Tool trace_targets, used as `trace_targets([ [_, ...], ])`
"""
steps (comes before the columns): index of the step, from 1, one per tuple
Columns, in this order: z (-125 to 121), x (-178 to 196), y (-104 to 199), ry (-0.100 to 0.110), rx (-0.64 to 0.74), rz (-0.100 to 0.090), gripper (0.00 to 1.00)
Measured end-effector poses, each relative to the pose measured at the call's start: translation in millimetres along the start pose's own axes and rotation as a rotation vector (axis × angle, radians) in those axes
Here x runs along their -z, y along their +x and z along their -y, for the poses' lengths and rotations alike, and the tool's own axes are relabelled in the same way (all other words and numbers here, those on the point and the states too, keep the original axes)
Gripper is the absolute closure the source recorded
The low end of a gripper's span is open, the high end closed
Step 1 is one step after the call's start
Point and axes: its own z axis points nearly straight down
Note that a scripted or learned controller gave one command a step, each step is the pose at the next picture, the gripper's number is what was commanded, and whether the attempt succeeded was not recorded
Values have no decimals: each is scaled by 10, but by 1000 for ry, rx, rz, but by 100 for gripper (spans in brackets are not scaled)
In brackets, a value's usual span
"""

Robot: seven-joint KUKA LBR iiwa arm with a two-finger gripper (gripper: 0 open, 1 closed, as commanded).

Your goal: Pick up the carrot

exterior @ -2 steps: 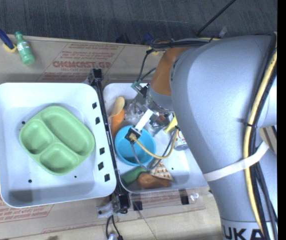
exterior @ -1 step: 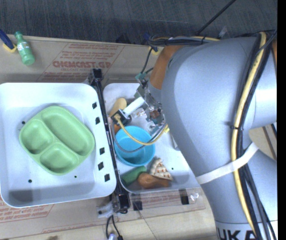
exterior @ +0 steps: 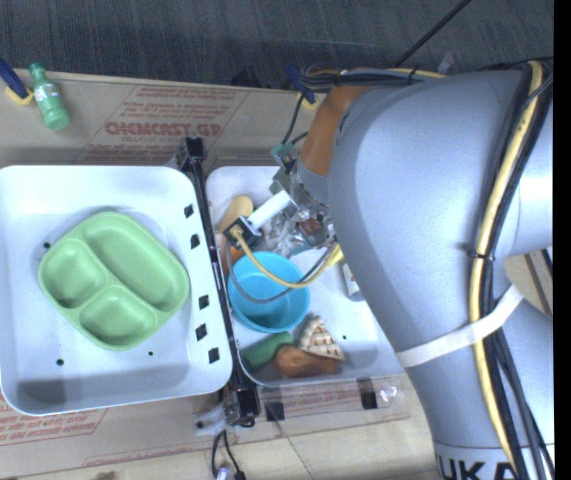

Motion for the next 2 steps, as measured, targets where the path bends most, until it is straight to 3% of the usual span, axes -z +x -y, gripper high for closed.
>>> trace_targets([
  [1, 14, 91, -2, 7, 11, 6, 100],
  [2, -420, 1033, 48, -13, 219, -8, 100],
])
